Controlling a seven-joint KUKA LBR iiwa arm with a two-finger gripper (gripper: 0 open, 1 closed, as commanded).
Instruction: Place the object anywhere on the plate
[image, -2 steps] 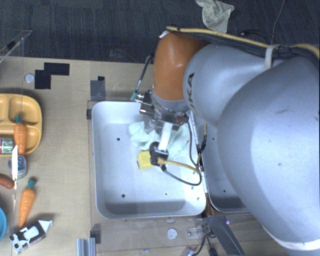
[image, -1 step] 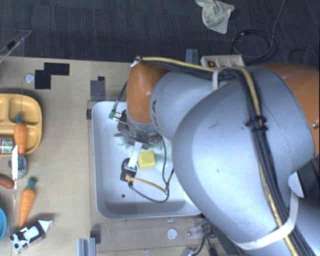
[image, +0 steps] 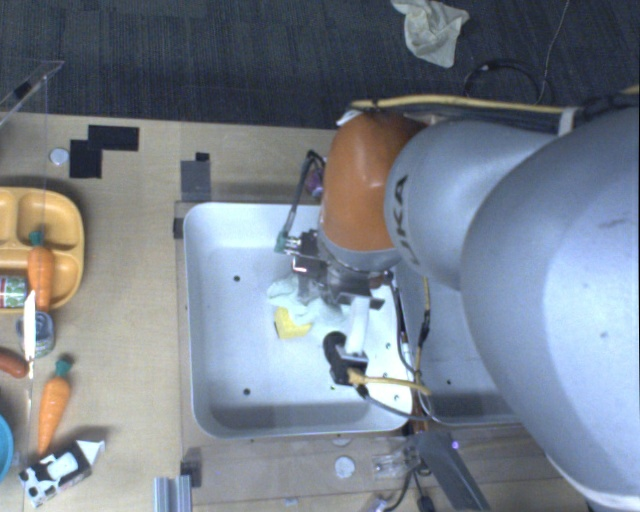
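Camera view, as I read it from my station: the arm (image: 500, 250) reaches from the right over the left white bin (image: 225, 330). The tool (image: 325, 290) sits low at the bin's centre; I cannot tell its opening or hold. A yellow object (image: 291, 324) lies on the bin floor just beside it, next to a pale scrap (image: 283, 290). On the table (image: 130, 400) to the left rests a yellow plate (image: 45, 245) bearing a carrot (image: 39, 275).

Pale wooden bench (image: 130, 400) against dark carpeted floor (image: 200, 55)
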